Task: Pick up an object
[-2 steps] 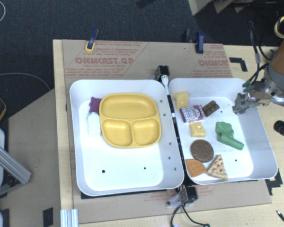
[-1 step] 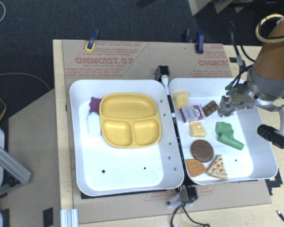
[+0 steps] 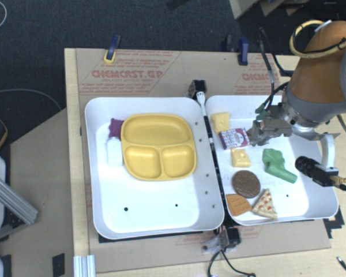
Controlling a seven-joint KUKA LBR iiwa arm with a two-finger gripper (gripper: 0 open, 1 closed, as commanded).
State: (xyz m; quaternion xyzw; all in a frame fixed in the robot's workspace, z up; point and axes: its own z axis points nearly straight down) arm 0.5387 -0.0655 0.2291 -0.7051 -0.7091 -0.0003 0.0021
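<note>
**Pincer low over right bin's snack packet**

The pincer (image 3: 259,133) hangs just right of the purple-and-white packet (image 3: 233,138); its opening cannot be told. The board (image 3: 132,68) reads "CHEMCAST GP". The left bin (image 3: 155,218) bears a yellow divided tray (image 3: 158,145). The packet's print is illegible.

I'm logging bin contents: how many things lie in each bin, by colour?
Left bin:
Yellow: 1, divided tray
White with purple cap: 1, bottle
Right bin:
Yellow: 2, cheese pieces
Purple-red: 1, packet
Green: 1, toy
Brown: 2, cookie, cracker
Orange: 1, pizza slice
Total: 9
</note>
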